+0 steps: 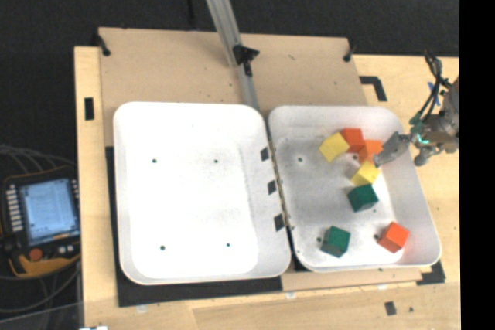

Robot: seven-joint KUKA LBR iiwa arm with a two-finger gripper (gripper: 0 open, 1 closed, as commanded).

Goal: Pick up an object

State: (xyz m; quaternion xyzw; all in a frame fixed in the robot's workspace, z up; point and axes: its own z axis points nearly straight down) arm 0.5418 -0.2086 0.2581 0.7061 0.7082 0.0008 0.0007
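Note:
The right bin [309,182] holds several small blocks. A yellow block [334,147], a red-orange block [353,138] and an orange block [372,147] cluster near its far side. Below them lie a second yellow block [365,172] and a dark green block [362,198]. Another green block [336,241] and an orange block [394,236] sit near the front wall. My gripper [407,151] hangs over the bin's right rim, open, with nothing between its fingers. Its left finger [390,147] is just right of the orange block in the cluster.
The left bin [193,189] lies beside the right one, with small clips along the shared edge. A slanted metal pole [220,8] rises from the bench behind the bins. A tablet controller [42,212] sits off the bench at the left.

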